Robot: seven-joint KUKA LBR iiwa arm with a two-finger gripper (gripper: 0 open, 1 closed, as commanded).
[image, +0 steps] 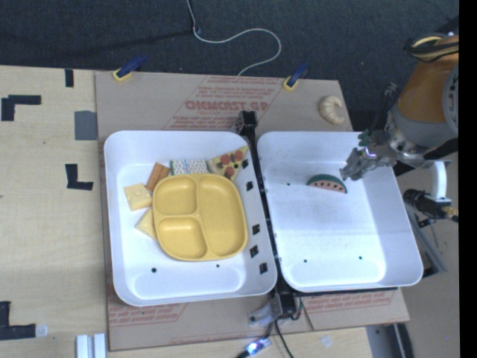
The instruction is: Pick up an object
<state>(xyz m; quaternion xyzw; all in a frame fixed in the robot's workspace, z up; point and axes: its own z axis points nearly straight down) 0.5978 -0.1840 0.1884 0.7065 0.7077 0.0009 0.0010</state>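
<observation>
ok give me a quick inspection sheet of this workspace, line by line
surface: two white bins side by side, left bin and right bin, on a cardboard sheet.
job's things: watermelon slice toy lying in the right bin; yellow divided plate in the left bin, with flat food pieces and a pizza slice toy at its edges.
clutter: beige object on the cardboard, behind the right bin.
grippers: gripper over the right bin, right of the watermelon slice.
cables: white cable looping behind the cardboard.
surroundings: dark floor, wooden bench with black marks.

Too small to tell: gap between fingertips of gripper (352, 168). Arm (428, 88) cut by right edge. Food pieces (195, 166) far from fingers, half hidden under yellow plate (200, 216).
</observation>
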